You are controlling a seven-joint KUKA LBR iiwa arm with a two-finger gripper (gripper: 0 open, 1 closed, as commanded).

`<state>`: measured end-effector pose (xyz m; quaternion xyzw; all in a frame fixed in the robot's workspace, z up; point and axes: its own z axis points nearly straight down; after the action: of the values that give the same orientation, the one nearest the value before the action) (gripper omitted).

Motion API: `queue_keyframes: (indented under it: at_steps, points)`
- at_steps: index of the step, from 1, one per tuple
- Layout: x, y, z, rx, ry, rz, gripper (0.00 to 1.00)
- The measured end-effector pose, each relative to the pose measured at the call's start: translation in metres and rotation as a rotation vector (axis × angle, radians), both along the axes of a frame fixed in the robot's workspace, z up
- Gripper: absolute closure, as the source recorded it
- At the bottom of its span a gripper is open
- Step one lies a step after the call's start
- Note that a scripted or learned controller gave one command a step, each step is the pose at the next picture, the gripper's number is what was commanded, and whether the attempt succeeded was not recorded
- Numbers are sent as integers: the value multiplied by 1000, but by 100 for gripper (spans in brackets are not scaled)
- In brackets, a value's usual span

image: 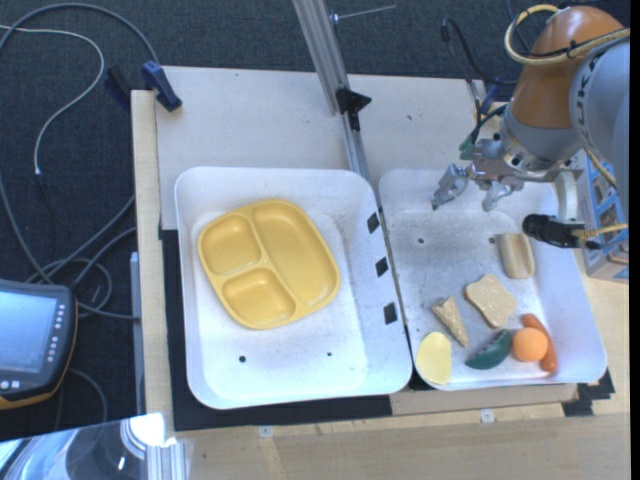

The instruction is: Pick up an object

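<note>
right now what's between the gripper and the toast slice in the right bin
In the camera view, only bare bin floor separates the gripper from the toast slice; a tan bread roll sits just right.

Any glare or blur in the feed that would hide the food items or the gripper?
Camera view: even, soft light. The food pieces in the right bin read sharp, with faint shadows. The gripper is slightly soft-edged. The yellow tray shows mild sheen, no washout.
</note>
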<state>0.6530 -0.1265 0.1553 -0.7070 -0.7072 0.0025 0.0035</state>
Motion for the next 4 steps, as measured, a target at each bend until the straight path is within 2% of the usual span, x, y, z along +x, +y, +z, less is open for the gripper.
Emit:
queue_keyframes:
  at_steps: [1, 2, 3, 4]
  points:
    - [-3, 2, -43, 0, -1, 0, 0]
    - [-1, 2, -28, -1, -9, 0, 100]
    - [-2, -1, 17, -3, -15, 0, 100]
    - [-1, -1, 83, -3, -18, 1, 100]
